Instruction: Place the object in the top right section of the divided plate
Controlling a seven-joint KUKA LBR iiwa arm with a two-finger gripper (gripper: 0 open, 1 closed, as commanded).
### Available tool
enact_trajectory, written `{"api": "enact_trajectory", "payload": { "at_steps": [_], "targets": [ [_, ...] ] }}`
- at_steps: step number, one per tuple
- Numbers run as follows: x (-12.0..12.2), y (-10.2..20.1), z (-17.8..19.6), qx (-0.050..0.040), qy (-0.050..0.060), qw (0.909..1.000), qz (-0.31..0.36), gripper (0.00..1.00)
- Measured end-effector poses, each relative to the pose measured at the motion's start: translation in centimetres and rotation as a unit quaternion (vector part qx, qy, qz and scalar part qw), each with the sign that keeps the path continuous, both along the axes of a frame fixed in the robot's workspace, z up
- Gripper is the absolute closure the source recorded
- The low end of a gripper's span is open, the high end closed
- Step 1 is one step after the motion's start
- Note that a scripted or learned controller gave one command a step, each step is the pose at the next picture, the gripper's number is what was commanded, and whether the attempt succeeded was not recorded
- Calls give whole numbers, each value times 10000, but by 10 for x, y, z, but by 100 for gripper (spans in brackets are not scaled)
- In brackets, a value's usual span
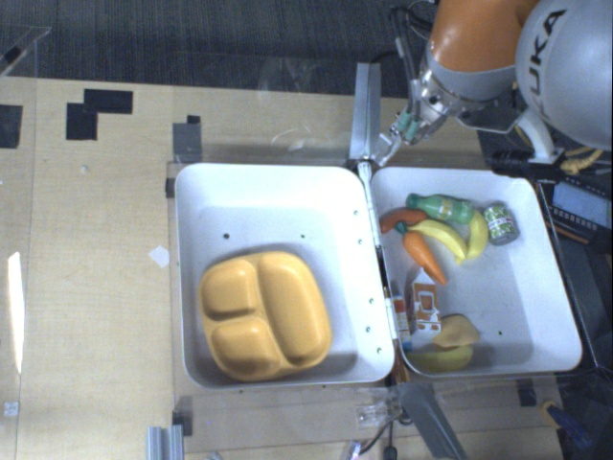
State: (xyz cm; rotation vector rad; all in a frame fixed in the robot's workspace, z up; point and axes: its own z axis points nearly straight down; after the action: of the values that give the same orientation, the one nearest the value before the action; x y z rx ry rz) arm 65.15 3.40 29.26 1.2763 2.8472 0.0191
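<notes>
The yellow divided plate lies in the left bin, toward its front, with three sections and nothing on it. The toy foods lie in the right bin: a green bottle, a banana, an orange carrot, a small can, a juice carton and a tan pear-like piece. My gripper hangs above the back edge of the bins, near the wall between them, well clear of the food. I see nothing in it.
A raised divider separates the two bins. A metal post stands just left of the gripper. A yellow piece sits at the right bin's front edge. The arm's orange band looms over the right bin's back.
</notes>
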Motion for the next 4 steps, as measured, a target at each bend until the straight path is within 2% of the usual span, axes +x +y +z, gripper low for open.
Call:
{"api": "enact_trajectory", "payload": {
  "at_steps": [1, 2, 3, 4],
  "targets": [
    [-23, 20, -107, -20, 88, 9936, 1124, 100],
    [-77, -41, -106, -35, 78, 9848, 1735, 100],
    [-137, -121, -191, -29, 93, 9940, 1086, 100],
    [-163, -138, -129, -30, 79, 9957, 918, 100]
  ]
}}
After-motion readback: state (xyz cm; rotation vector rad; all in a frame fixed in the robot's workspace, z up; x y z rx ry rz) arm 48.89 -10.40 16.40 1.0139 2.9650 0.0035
